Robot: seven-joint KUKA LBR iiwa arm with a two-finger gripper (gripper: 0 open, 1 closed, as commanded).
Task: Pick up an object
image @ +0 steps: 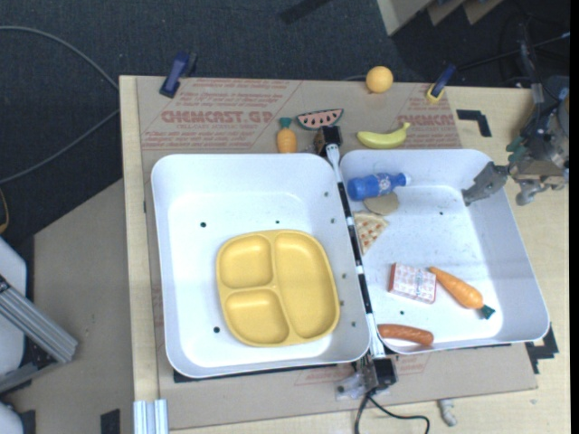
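The tool (pixel 488 184) stood at the upper right corner of the right bin (pixel 525 269), just above its rim. One dark finger was visible there, but whether the tool was open or closed, I cannot tell; nothing was seen held in it.

No single object was fixed by the task, so the nearest one mattered most. The blue bottle (pixel 375 185) lay to the left of the tool, at nearly the same height in the view, with its long axis running left to right, so almost along the line towards the tool. The carrot (pixel 459 289) lay below and slightly left of the tool, tilted, with the pink box (pixel 412 282) just beside it on the left. The sausage (pixel 405 334) lay further down, close to the lower rim.

In my judgement, the floor of the bin between the tool and the bottle was free, so a move to the left and down had open room. The bottle was near the upper wall, which could disturb the grasp.
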